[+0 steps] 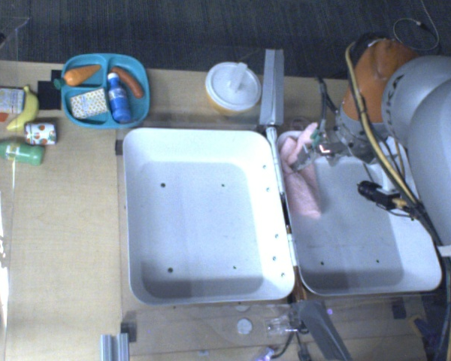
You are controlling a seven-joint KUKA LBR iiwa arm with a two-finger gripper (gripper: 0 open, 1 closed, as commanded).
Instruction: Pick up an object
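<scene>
- Cloth [302,179], one: pink, soft and crumpled, lying along the left wall of the right bin [361,269], its upper end bunched at the far left corner.
- Hand [313,146], one: at the cloth's upper end; whether it is wide, narrow or holding cannot be told.
- Bins, two: shallow, white; left bin [203,216] beside the right one.
- Desk [52,262]: pale wood, dark floor [173,13] beyond.
- Blue divided tray [105,90], one, with toy food.
- Lidded cup [233,87], one.
</scene>
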